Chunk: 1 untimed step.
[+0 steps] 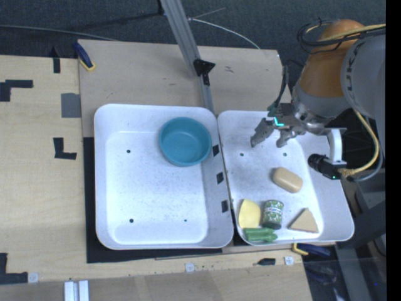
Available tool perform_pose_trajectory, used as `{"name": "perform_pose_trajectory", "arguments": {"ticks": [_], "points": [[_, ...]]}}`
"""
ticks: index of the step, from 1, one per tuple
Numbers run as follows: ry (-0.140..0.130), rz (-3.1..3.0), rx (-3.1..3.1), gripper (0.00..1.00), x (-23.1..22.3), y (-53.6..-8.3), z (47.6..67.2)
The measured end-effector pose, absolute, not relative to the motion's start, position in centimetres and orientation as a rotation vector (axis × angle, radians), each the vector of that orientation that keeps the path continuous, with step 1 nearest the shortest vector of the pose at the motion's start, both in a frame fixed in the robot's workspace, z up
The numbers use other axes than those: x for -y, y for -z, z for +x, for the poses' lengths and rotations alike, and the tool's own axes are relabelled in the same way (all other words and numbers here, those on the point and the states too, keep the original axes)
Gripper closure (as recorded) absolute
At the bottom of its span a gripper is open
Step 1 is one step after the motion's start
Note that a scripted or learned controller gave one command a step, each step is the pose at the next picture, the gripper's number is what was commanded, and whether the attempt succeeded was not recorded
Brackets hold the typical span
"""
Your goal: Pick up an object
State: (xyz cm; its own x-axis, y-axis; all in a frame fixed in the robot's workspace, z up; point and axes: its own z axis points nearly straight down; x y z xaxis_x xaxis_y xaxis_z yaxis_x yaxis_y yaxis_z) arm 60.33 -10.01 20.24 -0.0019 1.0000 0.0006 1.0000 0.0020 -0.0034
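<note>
Tan oval block [287, 180]: lies in the right bin [241, 162], right of the frame's centre, just below the gripper, untouched.
Gripper [270, 138]: hangs over the upper part of the right bin; its two dark fingers [259, 134] are spread apart with nothing between them.
Yellow piece [249, 214]: lower part of the right bin, touching the green can.
Green can [272, 213]: upright, between the yellow piece and the tan wedge.
Tan wedge [304, 221]: lower right corner of the right bin.
Green strip [260, 234]: flat along the right bin's lower rim, below the can.
Blue bowl [185, 141]: upright in the upper right part of the left bin [125, 218].
Arm [332, 68]: grey with an orange band, upper right of the frame.
Surface [125, 74]: pale wood beneath both bins.
</note>
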Motion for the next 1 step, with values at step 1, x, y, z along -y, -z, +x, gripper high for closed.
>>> {"name": "perform_pose_trajectory", "arguments": {"ticks": [1], "points": [[-0.001,-2.218,2.223,0.00,10.01,-20.33,60.39]]}}
